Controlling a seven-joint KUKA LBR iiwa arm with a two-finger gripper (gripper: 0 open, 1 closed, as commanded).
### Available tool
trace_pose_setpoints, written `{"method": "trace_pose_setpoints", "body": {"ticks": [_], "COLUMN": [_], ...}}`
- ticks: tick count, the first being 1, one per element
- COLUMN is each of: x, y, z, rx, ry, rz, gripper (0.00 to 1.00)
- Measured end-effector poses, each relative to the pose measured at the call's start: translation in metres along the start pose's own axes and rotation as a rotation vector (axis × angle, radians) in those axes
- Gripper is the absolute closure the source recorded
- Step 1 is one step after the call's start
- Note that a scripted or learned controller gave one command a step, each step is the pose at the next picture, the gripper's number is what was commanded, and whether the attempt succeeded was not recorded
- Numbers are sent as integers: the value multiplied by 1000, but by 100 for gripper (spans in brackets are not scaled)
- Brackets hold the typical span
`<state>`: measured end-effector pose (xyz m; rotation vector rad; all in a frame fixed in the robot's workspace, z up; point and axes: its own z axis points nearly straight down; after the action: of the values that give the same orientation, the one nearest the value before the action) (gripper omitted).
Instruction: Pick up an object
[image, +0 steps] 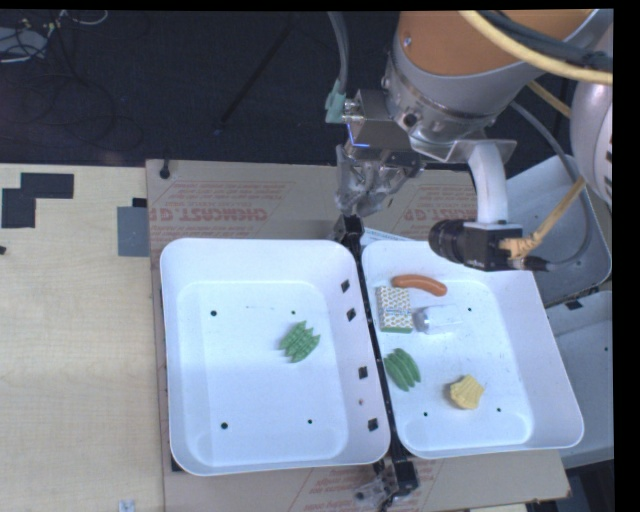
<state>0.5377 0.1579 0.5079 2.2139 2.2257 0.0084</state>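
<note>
Hand (362, 195) hovers at 12 o'clock above the bins' shared wall, grip state cannot be told; nearest candidate, the orange sausage (419, 285), lies at the right bin's (545, 330) 12 o'clock: descend straight, centred across its short axis.

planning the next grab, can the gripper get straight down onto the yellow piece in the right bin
Probably yes. The yellow piece lies alone on the right bin's floor, apart from the green pod and clear of the walls. The gripper hangs above the bins' far edge, with nothing between.
</note>
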Motion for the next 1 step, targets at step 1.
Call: {"method": "trace_pose_setpoints", "body": {"ticks": [1], "x": [80], "y": [48], "z": [81], "rx": [16], "ry": [-5], "rz": [0], "gripper": [100]}}
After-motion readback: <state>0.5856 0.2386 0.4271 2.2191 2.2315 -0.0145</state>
